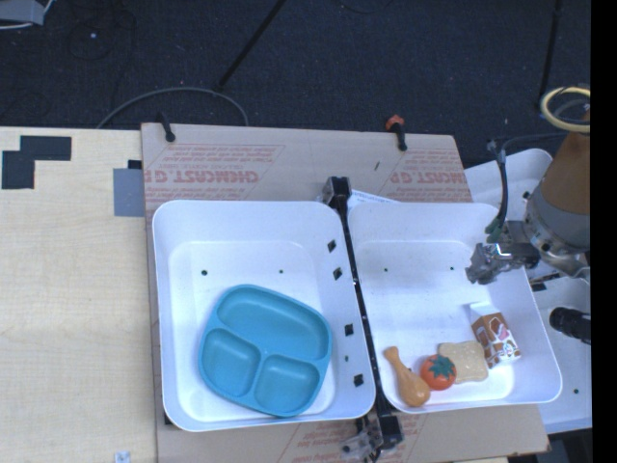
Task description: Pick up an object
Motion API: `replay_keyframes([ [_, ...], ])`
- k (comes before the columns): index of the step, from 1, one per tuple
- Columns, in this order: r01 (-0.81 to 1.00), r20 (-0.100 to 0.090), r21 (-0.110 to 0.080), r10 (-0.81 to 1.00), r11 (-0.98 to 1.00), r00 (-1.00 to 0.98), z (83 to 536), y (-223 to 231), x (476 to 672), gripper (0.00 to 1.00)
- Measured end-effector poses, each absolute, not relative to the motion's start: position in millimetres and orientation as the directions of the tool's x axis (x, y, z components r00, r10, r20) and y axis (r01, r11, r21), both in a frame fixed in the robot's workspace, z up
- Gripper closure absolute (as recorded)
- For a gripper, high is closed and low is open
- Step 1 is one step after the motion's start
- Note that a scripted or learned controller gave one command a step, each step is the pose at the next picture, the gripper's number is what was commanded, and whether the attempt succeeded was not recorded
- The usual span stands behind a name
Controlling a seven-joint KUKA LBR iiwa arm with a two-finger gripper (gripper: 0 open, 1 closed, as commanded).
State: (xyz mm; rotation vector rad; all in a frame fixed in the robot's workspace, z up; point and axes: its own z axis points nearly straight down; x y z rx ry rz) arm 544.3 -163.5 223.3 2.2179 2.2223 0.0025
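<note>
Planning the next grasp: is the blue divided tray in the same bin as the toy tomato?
No, the blue tray lies in the left bin, while the tomato sits in the right bin.

Two white bins, left (174, 258) and right (545, 374), sit side by side on a cardboard sheet (289, 162) over the wooden bench (67, 307).

- Arm (569, 196) cut off by right edge past the orange band; upper links out of frame.
- Gripper (485, 261) small and dark against right bin (424, 230); finger state impossible to tell.
- Print on small carton (496, 340) too tiny to read.
- Toast slice (467, 360) partly covered by tomato (438, 372).
- Clamp (371, 439) at bottom edge cropped.
- Yellow ring (567, 105) at top right cut by the edge.
- Lettering on cardboard (207, 169) upside down, partly hidden under left bin (183, 230).
</note>
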Motion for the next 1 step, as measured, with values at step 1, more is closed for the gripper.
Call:
replay_keyframes([
  [1,1.0,-0.001,0.002,1.0,0.002,-0.002,261.6,-164.2,545.1,1.0],
])
